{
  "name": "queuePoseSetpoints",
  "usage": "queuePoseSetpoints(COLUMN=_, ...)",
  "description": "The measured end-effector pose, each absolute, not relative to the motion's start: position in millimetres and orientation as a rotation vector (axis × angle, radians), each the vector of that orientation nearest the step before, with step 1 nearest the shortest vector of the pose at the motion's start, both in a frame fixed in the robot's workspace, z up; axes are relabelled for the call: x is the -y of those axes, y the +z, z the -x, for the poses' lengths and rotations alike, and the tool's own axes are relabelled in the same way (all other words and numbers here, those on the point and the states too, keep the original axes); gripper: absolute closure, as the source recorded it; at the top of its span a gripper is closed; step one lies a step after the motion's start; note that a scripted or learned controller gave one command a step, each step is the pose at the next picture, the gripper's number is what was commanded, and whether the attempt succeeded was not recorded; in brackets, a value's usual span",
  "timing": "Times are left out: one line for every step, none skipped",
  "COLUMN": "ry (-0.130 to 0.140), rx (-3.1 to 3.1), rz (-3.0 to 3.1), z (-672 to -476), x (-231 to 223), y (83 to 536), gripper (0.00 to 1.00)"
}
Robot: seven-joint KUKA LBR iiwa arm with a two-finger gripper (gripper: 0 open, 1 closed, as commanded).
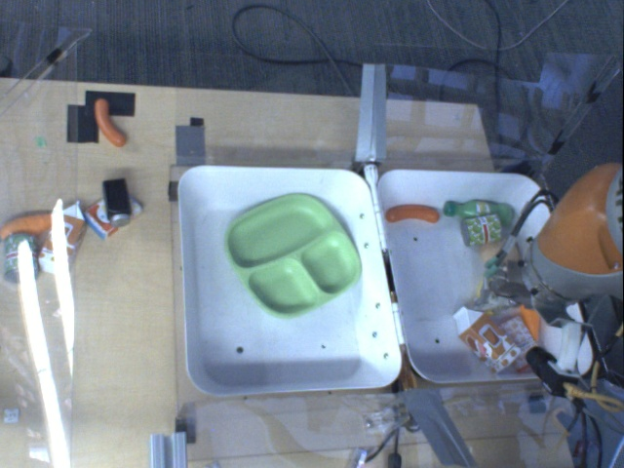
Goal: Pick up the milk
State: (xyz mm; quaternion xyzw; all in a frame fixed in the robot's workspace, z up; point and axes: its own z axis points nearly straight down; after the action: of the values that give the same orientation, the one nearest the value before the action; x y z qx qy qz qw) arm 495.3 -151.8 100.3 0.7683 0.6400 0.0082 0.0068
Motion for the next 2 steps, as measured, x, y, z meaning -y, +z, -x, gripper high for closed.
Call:
queuePoseSetpoints(ry=0.026, rx=-2.002, rz=-2.403, z=-495.3, x=151.8, y=100.4, gripper=0.0)
queuePoseSetpoints(ry=0.016, rx=-1.889, rz=-2.493, z=-491.9, x=124.0, y=89.4, gripper=0.0)
